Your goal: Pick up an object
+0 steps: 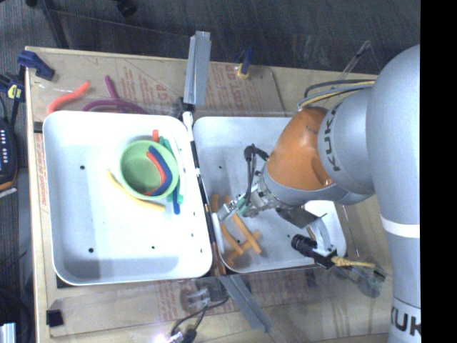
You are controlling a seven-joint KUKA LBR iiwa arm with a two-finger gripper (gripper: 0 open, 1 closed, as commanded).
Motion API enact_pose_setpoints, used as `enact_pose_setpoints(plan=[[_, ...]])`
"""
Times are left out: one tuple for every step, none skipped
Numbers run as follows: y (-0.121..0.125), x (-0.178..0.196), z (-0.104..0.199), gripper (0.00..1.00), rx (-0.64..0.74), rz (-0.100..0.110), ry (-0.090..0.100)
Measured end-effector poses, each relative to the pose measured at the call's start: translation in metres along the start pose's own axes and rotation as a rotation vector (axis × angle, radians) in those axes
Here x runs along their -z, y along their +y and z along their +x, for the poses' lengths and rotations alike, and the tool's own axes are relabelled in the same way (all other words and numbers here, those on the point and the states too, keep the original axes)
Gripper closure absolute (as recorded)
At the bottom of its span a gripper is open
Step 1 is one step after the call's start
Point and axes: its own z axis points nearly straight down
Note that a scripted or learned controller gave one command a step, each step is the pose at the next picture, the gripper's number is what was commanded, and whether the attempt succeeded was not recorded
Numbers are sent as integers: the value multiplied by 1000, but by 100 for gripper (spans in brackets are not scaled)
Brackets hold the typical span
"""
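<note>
Because the arm is being reached down into the right bin (214, 131), its gripper (239, 207) is being lowered over the wooden pieces (239, 236) lying against that bin's left wall, the likeliest pick; whether they are being gripped cannot be told. Farther left, a green bowl (148, 168) is being kept in the left bin (71, 213), beyond easy reach.

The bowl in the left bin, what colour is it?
Green: the bowl shows clearly in the camera view.
</note>
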Motion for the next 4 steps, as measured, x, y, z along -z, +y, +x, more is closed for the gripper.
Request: enact_pose_setpoints(plan=[[-25, -10, 8, 0, -109, -6, -6], [-25, -2, 13, 100, -98, 2, 8], [27, 122, 37, 100, -62, 10, 19], [27, 122, 37, 0, -62, 10, 20]])
